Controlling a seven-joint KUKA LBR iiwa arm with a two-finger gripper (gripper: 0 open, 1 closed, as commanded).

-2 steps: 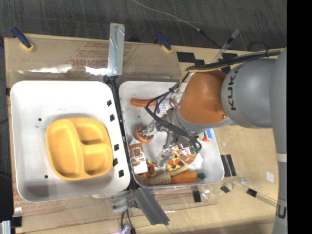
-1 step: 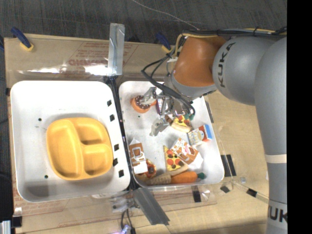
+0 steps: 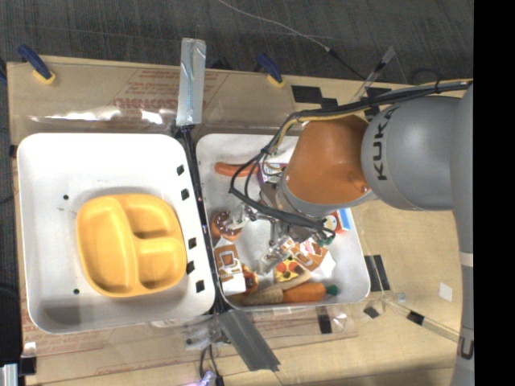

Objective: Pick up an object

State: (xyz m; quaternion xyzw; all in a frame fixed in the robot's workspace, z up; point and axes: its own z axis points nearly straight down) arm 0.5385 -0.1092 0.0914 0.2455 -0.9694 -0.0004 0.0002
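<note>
The right bin (image 3: 211, 153) holds several toy foods. A carrot (image 3: 306, 293) and a brown stick (image 3: 261, 297) lie along its near wall, with a pizza slice (image 3: 290, 273) just above them. A brown and white block (image 3: 229, 264) and a small chocolate-coloured piece (image 3: 228, 224) sit at the left side. An orange sausage-like piece (image 3: 231, 168) lies near the far wall. My gripper (image 3: 278, 249) hangs low in the middle of this bin, just above the pizza slice, under the orange wrist band (image 3: 326, 163). The wrist hides the bin's right half.
The left bin (image 3: 40, 159) holds a yellow divided plate (image 3: 130, 242). A blue and white packet (image 3: 344, 219) peeks out under the wrist. Black cables (image 3: 249, 185) loop beside the gripper. Cardboard and tape surround both bins.
</note>
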